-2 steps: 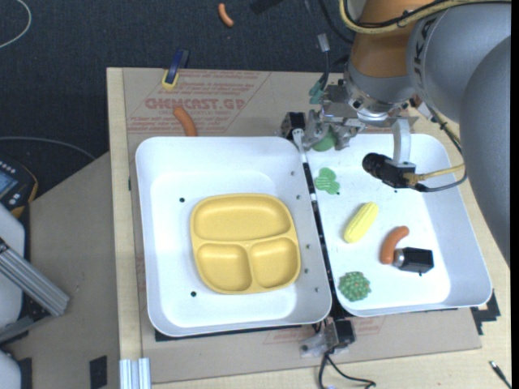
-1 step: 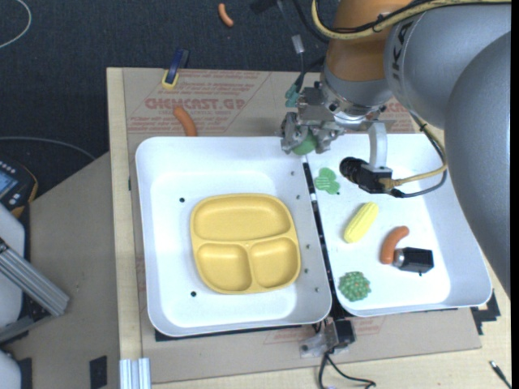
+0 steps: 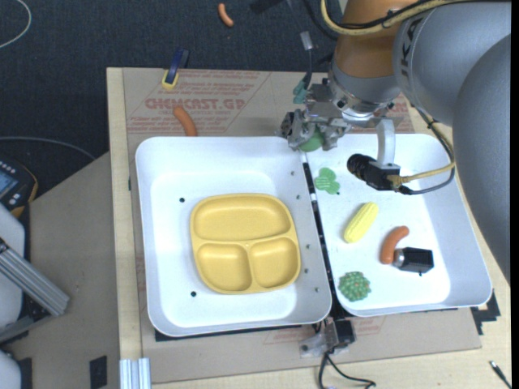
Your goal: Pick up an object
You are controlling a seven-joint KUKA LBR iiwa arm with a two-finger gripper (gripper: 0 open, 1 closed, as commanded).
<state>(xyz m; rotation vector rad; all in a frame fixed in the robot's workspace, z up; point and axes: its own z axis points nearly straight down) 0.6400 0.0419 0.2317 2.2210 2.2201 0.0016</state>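
My gripper [image 3: 311, 134] hangs over the back rim where the two bins meet. A small green piece [image 3: 309, 143] shows between its fingers, and they are shut on it. In the right bin [image 3: 454, 217] lie a green leafy piece [image 3: 327, 180], a yellow corn cob [image 3: 360, 222], an orange sausage [image 3: 393, 244], a black block [image 3: 415, 259] and a green broccoli head [image 3: 353, 285]. The leafy piece is just below the gripper.
A yellow divided plate [image 3: 243, 241] sits in the left bin [image 3: 158, 217]. A black cabled part [image 3: 371, 171] hangs from the arm over the right bin. Behind the bins lie an orange sausage [image 3: 186, 121], a blue-yellow item [image 3: 173, 70] and a small orange piece [image 3: 225, 14].
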